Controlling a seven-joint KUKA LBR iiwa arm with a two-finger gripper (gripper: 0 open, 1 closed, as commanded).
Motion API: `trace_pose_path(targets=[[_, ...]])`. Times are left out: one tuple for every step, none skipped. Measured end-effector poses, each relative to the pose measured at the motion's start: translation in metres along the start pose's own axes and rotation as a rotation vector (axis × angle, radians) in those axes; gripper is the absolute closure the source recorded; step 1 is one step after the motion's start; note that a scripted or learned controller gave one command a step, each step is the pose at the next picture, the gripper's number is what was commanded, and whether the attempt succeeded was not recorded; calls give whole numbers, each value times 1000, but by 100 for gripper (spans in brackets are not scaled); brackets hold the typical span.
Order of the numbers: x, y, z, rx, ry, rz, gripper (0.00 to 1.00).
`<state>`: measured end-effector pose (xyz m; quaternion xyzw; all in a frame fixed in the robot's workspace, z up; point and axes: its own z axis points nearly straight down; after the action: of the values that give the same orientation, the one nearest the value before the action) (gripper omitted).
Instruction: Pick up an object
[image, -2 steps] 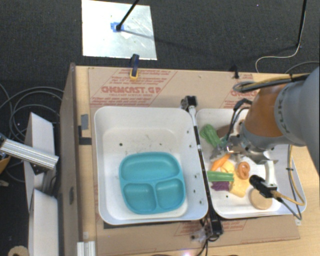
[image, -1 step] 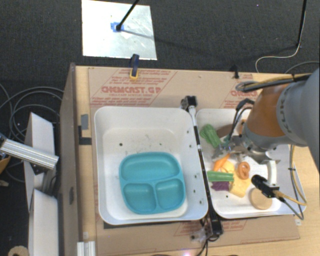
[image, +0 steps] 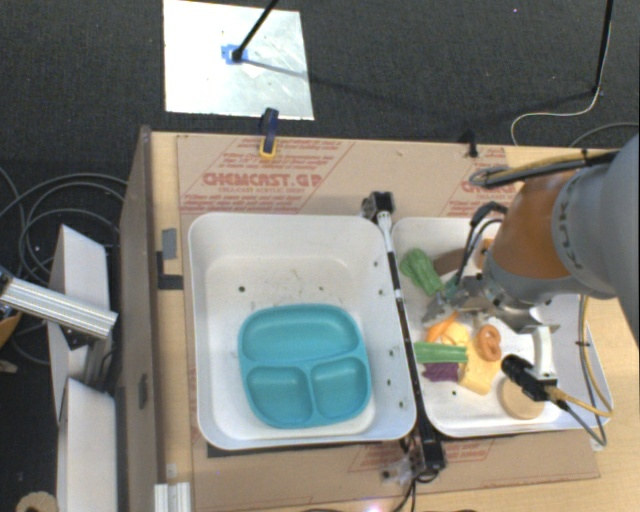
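In the right bin (image: 570, 425), several toy foods lie in a cluster. A green pepper-like piece (image: 420, 270) lies at the far left. Nearer the front are an orange-yellow fruit (image: 447, 331), a green stick (image: 440, 352), a purple piece (image: 440, 372), a yellow wedge (image: 480, 375), an orange ring (image: 488, 342) and a tan disc (image: 520, 402). My gripper (image: 452, 300) hangs low over the left part of this bin, just above the orange-yellow fruit and right of the green piece. Nothing shows held in it. The arm hides the bin's right middle.
The left bin (image: 215, 250) holds a teal divided plate (image: 302, 362) towards its front. A raised divider (image: 398, 300) runs between the two bins, close to the gripper's left. Brown cardboard (image: 260, 180) lies behind the bins.
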<state>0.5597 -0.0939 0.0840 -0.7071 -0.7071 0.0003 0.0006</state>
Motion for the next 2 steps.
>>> trace_pose_path(targets=[[-63,69,-27,-13,-6,0,0],[-69,111,-33,-1,-1,-5,0]])
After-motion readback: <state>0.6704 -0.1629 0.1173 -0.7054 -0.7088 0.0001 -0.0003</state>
